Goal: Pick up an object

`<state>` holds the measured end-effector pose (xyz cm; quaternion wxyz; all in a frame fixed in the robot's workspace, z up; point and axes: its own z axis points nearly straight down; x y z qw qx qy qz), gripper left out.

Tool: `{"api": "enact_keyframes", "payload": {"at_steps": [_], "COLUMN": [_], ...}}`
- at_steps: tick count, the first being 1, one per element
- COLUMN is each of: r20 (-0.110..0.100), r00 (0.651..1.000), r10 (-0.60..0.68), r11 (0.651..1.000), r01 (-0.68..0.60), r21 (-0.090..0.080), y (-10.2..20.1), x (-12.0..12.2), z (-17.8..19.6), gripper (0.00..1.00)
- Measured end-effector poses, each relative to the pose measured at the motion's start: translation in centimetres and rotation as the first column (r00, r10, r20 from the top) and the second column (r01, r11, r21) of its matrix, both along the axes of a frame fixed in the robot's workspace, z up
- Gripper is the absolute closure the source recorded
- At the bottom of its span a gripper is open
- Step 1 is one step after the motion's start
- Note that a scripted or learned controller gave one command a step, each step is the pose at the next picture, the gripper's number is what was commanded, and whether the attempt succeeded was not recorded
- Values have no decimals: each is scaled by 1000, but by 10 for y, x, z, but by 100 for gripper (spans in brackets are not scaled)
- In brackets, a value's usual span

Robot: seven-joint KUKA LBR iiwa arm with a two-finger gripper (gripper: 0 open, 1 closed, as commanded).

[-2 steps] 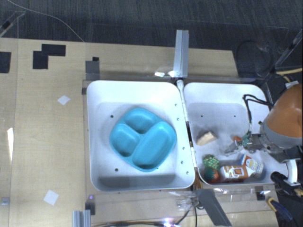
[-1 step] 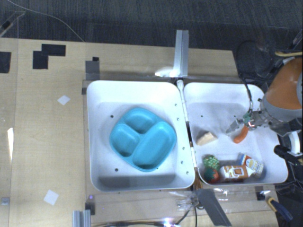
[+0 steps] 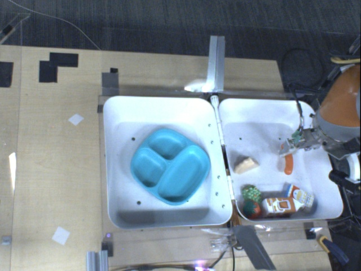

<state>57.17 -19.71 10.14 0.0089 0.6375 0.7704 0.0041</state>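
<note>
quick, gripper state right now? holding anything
Gripper: cannot be told; it sits over the right bin, just above the small orange carrot, with nothing visibly between it.

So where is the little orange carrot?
The carrot lies in the right bin, towards its right side, just below the pincer, with the beige wedge to its left.

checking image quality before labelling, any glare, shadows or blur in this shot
In the camera view, glare hits the metal post at the bins' top junction; a soft shadow lies along the near inside wall of the left bin, below the blue tray; the gripper and small items like the orange piece look soft, lacking fine detail.
</note>
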Motion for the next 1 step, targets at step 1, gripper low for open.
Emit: {"api": "enact_keyframes", "payload": {"at_steps": [1], "r20": [-12], "r00": [999], "r10": [32], "r11": [999], "r01": [-32], "r21": [4], "y": [76], "x": [-24], "z": [97], "gripper": [100]}}
